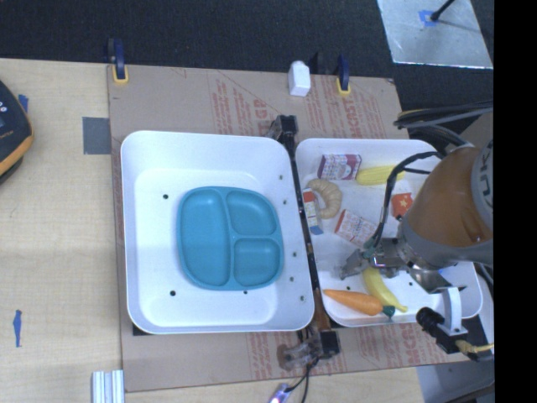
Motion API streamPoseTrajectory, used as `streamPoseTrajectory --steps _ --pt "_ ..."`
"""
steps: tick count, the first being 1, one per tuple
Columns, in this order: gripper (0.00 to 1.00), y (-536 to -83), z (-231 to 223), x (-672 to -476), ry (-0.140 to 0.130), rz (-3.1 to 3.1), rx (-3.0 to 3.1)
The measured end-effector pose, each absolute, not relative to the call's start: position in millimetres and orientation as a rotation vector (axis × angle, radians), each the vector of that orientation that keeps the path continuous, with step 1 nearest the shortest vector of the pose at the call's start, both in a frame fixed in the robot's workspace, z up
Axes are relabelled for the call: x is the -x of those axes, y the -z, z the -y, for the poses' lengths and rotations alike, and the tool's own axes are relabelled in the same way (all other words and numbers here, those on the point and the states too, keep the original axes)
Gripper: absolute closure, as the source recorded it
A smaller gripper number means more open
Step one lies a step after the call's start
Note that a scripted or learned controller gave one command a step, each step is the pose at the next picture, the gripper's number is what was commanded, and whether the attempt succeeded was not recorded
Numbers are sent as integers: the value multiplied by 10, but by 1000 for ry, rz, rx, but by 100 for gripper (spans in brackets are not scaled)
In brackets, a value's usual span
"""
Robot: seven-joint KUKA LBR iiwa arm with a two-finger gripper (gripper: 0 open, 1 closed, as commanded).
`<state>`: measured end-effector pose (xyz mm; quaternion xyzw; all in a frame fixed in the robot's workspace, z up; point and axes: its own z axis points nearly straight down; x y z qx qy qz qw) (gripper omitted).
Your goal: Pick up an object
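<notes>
The grey arm point(457, 204), orange-banded above the wrist, reaches in from the right, tool point(369, 263) lowered

Well to the left of the claw point(373, 260) there's the left white bin point(143, 225), with a blue divided plate point(230, 237) lying flat in the middle of it. It sits on a brown cardboard sheet point(210, 107). Farther left still there's a grey tape patch point(96, 134), then a black and yellow gadget point(13, 133) cut off at the edge. Up beyond the claw, clamps point(118, 61) pinch the cardboard's far edge, with a small white block point(299, 78) between them.
</notes>
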<state>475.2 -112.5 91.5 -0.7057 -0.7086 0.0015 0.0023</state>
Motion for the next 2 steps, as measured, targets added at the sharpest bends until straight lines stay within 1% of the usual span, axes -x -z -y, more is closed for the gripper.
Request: streamPoseTrajectory --steps 1,2 --pt "100 -1014 1135 -4750 -8 2224 2210" --pt "100 -1921 468 -5351 -1 2225 2214"
